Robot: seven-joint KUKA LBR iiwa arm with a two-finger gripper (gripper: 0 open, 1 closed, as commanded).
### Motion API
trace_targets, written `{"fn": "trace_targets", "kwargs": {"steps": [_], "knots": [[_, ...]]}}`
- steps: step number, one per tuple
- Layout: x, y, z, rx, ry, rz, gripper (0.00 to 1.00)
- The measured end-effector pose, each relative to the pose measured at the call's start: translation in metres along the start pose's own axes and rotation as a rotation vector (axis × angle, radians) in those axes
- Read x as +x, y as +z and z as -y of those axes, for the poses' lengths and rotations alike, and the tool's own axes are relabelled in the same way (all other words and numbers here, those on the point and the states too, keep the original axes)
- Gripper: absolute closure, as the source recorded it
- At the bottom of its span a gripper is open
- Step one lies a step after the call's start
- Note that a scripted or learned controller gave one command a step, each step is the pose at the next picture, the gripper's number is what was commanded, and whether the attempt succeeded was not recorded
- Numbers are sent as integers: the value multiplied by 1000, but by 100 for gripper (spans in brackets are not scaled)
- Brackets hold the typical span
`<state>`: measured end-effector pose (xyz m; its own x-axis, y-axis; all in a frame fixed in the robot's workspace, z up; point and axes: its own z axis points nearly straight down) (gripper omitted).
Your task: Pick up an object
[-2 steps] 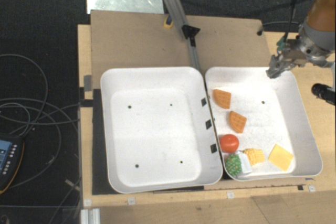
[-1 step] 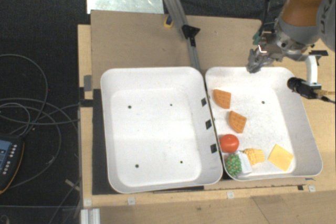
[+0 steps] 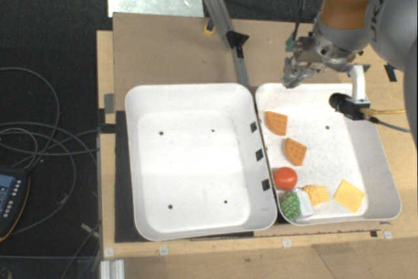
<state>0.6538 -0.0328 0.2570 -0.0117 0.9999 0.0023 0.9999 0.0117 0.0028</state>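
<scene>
The right bin (image 3: 366, 140) holds several toy foods along its left and front. Two orange wedges lie at the left: one (image 3: 276, 122) near the back, another (image 3: 295, 151) below it. A red tomato (image 3: 285, 178) sits beside the divider, with a green piece (image 3: 290, 205) in front of it. A yellow corn piece (image 3: 317, 193) and a yellow cheese block (image 3: 349, 196) lie at the front. My gripper (image 3: 292, 79) hangs above the bin's back left rim, well above the objects, with nothing seen between its fingers.
The left bin (image 3: 189, 160) stands next to the right one. A grey pole (image 3: 219, 6) slants across the bench behind the bins. A black fitting with a cable (image 3: 349, 106) juts over the right bin's back right. Cables lie on the floor at left.
</scene>
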Motion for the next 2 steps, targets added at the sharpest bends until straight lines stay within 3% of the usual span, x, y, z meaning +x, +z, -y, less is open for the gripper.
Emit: {"fn": "trace_targets", "kwargs": {"steps": [2], "knots": [[114,31,-16,1,1,0,100]]}}
